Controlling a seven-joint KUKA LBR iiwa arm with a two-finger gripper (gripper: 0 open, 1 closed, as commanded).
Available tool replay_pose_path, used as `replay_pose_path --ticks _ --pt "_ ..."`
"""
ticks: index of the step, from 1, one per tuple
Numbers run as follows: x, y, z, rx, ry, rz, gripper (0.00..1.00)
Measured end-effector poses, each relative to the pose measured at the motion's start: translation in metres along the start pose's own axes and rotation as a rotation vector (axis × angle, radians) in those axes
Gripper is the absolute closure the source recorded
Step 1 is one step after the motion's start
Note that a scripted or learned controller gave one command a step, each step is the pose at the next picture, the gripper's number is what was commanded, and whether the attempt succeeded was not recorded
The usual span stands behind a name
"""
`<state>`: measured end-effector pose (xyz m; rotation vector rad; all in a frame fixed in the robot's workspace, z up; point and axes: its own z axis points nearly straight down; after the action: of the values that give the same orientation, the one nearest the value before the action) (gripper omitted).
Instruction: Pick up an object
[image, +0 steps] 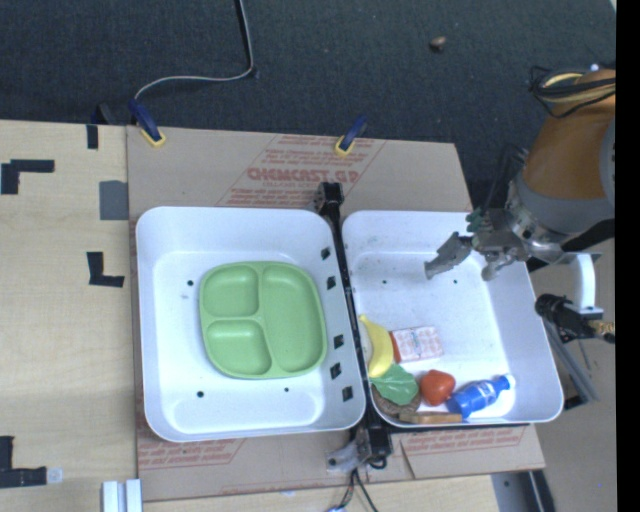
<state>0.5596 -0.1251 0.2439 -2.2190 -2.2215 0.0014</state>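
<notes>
The gripper (465, 257) hangs spread and empty over the right bin (520, 300), so this looks like the approach step. The candidates, a tomato (437, 385), banana (378, 346) and blue bottle (480, 394), lie clustered below it, toward the bin's near edge; next it must travel there and descend.

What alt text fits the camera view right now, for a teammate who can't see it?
The arm's tool hovers over the bare upper part of the right bin, holding nothing, apart from the banana, red-and-white packet, tomato, blue bottle and green item clustered at its lower edge. The left bin holds a green divided plate.
</notes>
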Motion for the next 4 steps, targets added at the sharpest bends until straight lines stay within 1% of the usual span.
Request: replay_pose_path --ticks 1,2,3,4 --pt "0.026 -0.008 0.07 0.001 0.0 0.0 0.0" --pt "0.023 -0.028 0.143 -0.019 -0.006 0.003 0.0" --pt "0.022 -0.054 0.153 -0.029 -0.012 0.002 0.0" --pt "-0.012 -0.037 0.158 -0.006 -0.001 0.0 0.0"
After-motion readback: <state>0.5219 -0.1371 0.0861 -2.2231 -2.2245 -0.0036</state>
